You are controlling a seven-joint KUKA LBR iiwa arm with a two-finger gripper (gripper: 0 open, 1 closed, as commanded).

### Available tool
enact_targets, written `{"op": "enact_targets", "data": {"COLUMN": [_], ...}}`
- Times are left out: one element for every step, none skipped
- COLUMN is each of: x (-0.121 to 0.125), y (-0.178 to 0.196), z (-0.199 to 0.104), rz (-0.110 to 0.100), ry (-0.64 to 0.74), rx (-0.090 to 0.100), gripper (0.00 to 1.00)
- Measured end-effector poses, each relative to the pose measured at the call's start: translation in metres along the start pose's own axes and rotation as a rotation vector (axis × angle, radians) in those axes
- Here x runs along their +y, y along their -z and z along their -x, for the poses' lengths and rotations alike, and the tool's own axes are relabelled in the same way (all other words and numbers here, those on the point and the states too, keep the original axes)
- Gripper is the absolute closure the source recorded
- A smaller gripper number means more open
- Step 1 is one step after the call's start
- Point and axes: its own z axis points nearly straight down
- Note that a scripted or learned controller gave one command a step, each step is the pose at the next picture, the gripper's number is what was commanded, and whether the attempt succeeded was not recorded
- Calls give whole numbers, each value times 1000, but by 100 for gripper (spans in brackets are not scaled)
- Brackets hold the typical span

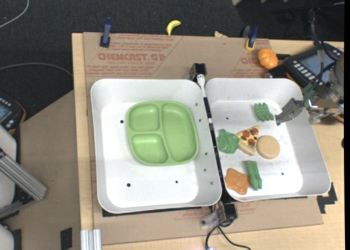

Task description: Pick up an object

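Note:
The right bin (306,161) holds several toy foods. A small green piece (263,111) lies near its back. A leafy green piece (227,141), a pizza slice (249,137) and a round tan bun (268,147) sit in the middle. An orange piece (237,181) and a green stick (255,175) lie near the front. My gripper (286,114) hangs over the bin's back right part, just right of the small green piece. Nothing shows in its grasp.
The left bin (109,134) bears a green divided plate (163,132). An orange toy (267,58) and a yellow banana (173,25) lie outside the bins at the back. Blue clamps (105,33) grip the board's rear edge. A black cable and clip (199,71) run between the bins.

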Motion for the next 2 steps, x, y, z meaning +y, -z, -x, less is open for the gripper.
{"op": "enact_targets", "data": {"x": [-36,-35], "y": [-110,-196], "z": [21,-10], "rz": [-13,-10], "ry": [-4,1], "rx": [3,5], "gripper": [0,0]}}
